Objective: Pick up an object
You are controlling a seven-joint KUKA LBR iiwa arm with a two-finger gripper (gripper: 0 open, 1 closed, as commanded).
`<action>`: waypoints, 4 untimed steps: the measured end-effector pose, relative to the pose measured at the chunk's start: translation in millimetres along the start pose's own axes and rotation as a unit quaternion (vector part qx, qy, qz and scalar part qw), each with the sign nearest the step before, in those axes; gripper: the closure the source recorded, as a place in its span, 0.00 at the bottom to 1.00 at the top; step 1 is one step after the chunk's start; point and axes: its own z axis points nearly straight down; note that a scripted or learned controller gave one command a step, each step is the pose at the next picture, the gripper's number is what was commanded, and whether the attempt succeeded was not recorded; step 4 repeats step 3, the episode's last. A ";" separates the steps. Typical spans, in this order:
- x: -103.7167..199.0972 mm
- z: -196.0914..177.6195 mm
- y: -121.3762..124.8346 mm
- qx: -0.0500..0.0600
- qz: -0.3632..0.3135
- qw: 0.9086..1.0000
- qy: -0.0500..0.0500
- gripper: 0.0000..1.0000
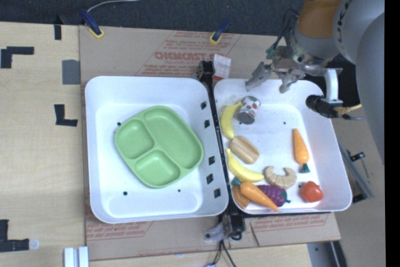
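From the camera view, the right bin [325, 134] holds toy food, likely light, stiff, smooth plastic: two bananas [227, 120], a bread roll [244, 149], two carrots [300, 144], grapes [273, 192], a tomato [311, 191]. The lone carrot seems easiest, pinched across its middle. The gripper [275, 77] hangs over the bin's far rim, fingers [255, 79] spread apart, grasping nothing.

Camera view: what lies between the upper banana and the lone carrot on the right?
Bare white bin floor separates the upper banana from the lone carrot, per the camera view.
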 end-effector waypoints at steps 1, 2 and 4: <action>13.6 79.9 6.2 0.001 0.000 1.000 0.000 0.00; 18.0 117.8 7.4 -0.001 0.000 1.000 -0.001 0.00; 18.3 106.7 8.5 -0.003 0.000 1.000 -0.001 1.00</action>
